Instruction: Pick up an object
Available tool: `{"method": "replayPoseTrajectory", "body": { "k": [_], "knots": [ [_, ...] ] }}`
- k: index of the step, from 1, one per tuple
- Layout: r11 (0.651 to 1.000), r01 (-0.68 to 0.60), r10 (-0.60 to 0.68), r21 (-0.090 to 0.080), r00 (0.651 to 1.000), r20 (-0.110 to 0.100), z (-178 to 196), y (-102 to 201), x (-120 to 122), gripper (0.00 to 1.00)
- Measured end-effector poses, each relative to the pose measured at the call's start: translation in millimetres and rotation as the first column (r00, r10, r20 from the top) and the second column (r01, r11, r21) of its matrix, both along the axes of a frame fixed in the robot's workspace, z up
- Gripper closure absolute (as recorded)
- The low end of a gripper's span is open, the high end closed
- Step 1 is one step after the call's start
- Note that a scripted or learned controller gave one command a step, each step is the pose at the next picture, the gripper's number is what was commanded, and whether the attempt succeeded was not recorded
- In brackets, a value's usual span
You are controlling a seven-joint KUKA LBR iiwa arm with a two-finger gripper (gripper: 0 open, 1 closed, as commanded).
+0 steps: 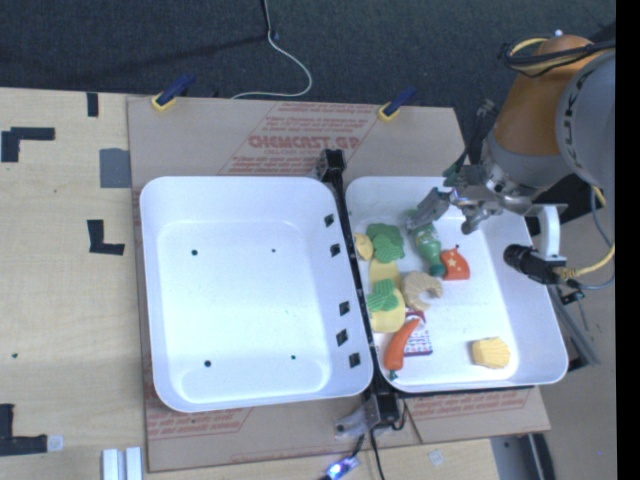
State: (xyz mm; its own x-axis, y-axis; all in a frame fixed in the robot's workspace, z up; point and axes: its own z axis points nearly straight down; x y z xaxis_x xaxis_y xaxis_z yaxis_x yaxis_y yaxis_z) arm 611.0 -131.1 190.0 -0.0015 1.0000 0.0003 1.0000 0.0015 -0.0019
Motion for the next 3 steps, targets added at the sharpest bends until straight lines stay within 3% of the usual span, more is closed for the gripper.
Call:
{"method": "replayPoseTrajectory", "body": {
  "k": [1,2,3],
  "knots": [
    [1.000,-0.002,0.002,-0.004,1.000,0.015,-90,-35,-39,0.00],
    [1.000,0.002,-0.002,-0.001,1.000,0.002,-106,-51,-66,0.00],
    [1.000,0.001,-0.001,0.000,1.000,-0.004,-108,-94,4,0.00]
  ]
}}
